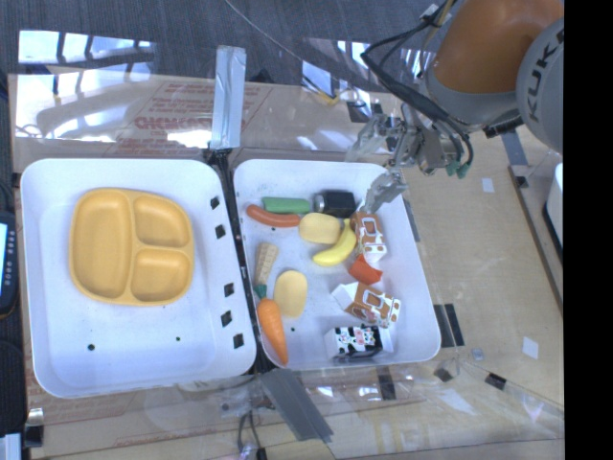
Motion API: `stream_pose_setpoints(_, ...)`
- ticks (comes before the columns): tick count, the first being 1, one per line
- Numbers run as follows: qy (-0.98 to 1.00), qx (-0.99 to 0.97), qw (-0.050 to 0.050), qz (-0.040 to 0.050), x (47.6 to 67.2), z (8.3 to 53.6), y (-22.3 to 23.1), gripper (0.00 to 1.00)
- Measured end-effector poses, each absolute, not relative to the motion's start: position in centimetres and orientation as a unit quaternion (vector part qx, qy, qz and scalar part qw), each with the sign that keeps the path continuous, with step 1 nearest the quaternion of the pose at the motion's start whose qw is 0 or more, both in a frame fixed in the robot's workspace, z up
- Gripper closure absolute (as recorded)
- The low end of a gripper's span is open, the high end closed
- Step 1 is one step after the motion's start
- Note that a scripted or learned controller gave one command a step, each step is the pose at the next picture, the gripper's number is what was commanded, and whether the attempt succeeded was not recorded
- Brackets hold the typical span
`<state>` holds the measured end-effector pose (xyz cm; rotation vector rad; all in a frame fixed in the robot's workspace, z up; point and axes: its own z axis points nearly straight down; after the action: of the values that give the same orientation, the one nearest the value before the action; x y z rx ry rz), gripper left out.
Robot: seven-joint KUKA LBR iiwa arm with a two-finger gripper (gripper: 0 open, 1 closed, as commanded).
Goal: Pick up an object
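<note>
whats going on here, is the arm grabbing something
Not yet. A KUKA arm reaches in from the right, its gripper hanging over the upper right corner of the right bin, with nothing seen between its fingers. That bin holds toy food: a banana, a carrot, a hot dog, and small cartons. The left bin holds a yellow divided plate.

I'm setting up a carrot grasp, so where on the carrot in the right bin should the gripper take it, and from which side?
Grip the carrot at its orange mid-body, coming from above, fingers across its width. It lies flat along the bin's left wall, so the wall-side finger has little room.
</note>
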<state>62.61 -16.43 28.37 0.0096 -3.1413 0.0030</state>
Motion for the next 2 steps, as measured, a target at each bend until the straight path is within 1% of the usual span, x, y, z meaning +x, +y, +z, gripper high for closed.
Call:
stream_pose_setpoints(1,-0.999,0.036,0.005,-0.0017,58.1,16.7,-19.7,0.0)
stream_pose_setpoints(2,-0.998,0.065,-0.007,0.002,50.8,9.6,-19.9,0.0)
